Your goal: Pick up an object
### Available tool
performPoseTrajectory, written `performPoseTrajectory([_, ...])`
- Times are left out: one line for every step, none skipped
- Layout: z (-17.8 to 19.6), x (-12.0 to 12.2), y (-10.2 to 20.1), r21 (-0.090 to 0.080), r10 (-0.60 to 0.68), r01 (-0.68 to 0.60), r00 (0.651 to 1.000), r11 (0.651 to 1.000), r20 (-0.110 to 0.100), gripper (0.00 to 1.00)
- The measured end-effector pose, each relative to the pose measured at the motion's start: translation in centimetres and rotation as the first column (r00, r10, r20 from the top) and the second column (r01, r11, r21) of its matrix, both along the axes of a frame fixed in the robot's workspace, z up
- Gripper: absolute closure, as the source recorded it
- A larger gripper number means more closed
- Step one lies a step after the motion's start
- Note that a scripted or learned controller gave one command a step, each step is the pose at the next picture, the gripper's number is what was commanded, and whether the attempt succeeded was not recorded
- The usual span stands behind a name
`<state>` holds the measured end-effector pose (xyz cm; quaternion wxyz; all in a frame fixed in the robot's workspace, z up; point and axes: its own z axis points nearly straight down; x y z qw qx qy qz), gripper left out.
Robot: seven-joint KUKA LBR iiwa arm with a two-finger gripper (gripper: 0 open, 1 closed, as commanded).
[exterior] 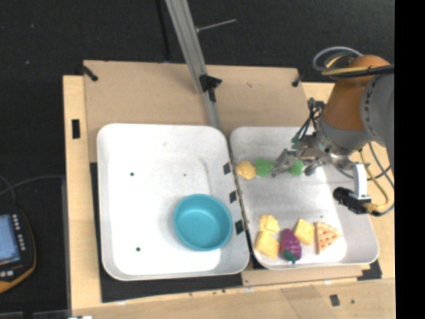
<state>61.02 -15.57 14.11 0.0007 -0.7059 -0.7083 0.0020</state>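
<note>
Two white bins sit side by side on the bench. Left bin (pixel 133 158) holds a blue bowl (pixel 202 221) toward its 5 o'clock corner, upright, opening facing up.

Right bin (pixel 348 228) has the food toys. A yellow rounded piece (pixel 246 170) lies at the bin's 9 o'clock edge, just beside the divider between the bins. Touching or nearly touching it at its 3 o'clock is a green piece (pixel 263 168). A second green piece (pixel 296 167) sits further toward 3 o'clock, right under the gripper.

Along the 6 o'clock edge of the right bin is a cluster: yellow cheese-like chunks (pixel 267 234), a purple grape bunch (pixel 290 243) just beside them at their 3 o'clock, another yellow block (pixel 304 230) near it, and a pizza slice (pixel 325 236) at the 3 o'clock end of the row.

Arm comes in from 3 o'clock, orange band above the wrist. Gripper (pixel 292 163) is low over the upper middle of the right bin, fingers spread apart, straddling the area of the second green piece. Can't tell if the fingertips touch it; nothing is clearly clamped between them.

A slanted metal pole (pixel 192 52) runs from 12 o'clock down to the gap between the bins. A handheld pendant (pixel 12 241) lies off the bench at 8 o'clock.
</note>
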Motion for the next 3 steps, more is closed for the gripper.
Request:
performPoseTrajectory([-4.3, -0.1, -0.1, 0.000, -0.003, 0.003, 1.000, 1.000, 0.000, 0.00])
performPoseTrajectory([-2.8, 0.1, -0.2, 0.000, -0.005, 0.005, 1.000, 1.000, 0.008, 1.00])
performPoseTrajectory([3.4, 0.4, 0.4, 0.001, 0.001, -0.001, 1.000, 1.000, 0.012, 1.00])
